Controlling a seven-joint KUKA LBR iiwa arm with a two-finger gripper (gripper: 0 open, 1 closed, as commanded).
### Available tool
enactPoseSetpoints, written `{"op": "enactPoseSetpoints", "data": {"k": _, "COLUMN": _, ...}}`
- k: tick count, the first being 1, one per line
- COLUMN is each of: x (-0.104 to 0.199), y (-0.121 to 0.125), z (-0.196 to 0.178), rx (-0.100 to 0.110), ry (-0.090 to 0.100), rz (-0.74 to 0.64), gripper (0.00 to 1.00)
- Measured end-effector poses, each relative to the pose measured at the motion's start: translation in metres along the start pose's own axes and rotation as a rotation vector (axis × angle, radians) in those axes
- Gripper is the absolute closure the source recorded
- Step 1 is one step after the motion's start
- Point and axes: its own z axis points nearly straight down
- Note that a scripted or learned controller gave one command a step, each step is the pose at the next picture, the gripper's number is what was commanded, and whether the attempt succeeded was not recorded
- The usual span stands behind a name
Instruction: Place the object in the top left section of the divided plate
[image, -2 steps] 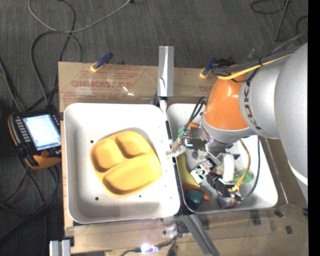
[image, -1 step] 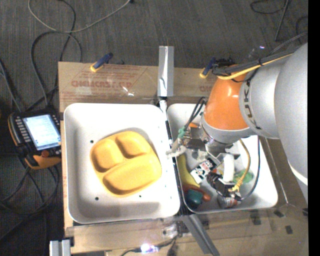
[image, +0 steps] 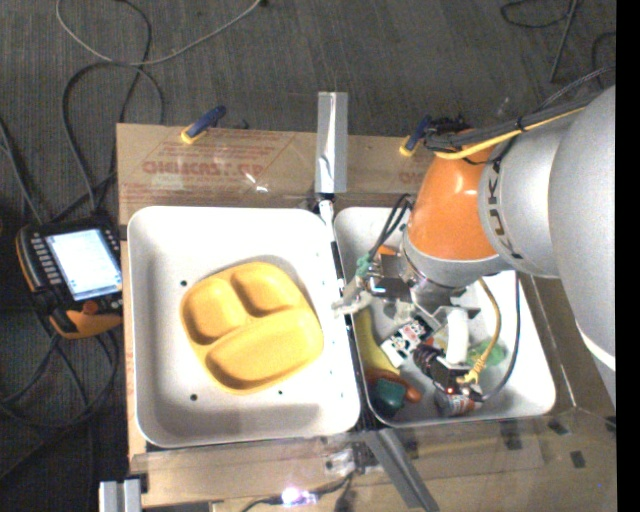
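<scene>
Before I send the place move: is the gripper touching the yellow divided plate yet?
Apart. The camera view shows the gripper over the right bin, with the bins' walls between it and the yellow divided plate in the left bin.

2 white bins (image: 140, 300), 1 yellow divided plate (image: 252, 325) w/ 3 sections, 2 clamps (image: 203, 124).

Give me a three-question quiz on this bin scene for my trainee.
1. True or false: the yellow divided plate lies in the left bin.
2. Over which bin is the arm's orange band: A left, B right?
3. Fill in: the clutter of small objects lies in the ____ bin.

Key: 1 true; 2 B, the right bin; 3 right.
</scene>
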Motion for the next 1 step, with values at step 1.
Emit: {"op": "enactPoseSetpoints", "data": {"k": 1, "x": 0.0000, "y": 0.0000, "z": 0.0000, "rx": 0.000, "ry": 0.000, "rz": 0.000, "gripper": 0.00}}
